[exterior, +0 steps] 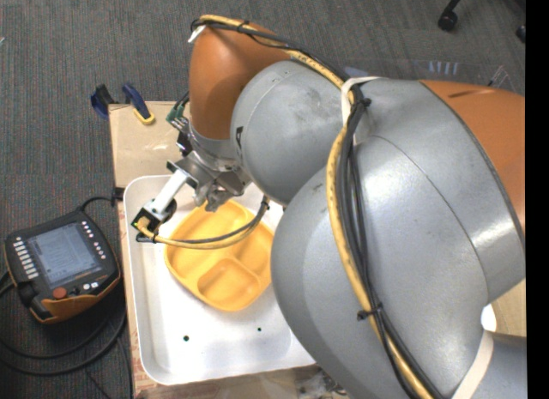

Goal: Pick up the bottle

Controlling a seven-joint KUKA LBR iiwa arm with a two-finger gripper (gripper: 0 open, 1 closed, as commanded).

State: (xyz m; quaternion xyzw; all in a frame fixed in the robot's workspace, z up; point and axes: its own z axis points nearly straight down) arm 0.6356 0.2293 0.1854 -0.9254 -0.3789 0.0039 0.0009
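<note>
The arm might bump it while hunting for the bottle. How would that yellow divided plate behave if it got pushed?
The yellow plate looks like moulded plastic, so it is probably stiff and light. It lies on the smooth floor of the white bin, so a nudge from the hand would likely make it slide. It is wide and shallow, so it seems unlikely to roll or tip.

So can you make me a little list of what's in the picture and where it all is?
arm: big, grey and orange, reaching in from the right
end effector: low over the bin's far end
tray: yellow, with compartments, in the white bin
pendant: on the floor, left of the bench
clamp: blue and yellow, at the bench's far corner
bottle: can't spot it
</note>
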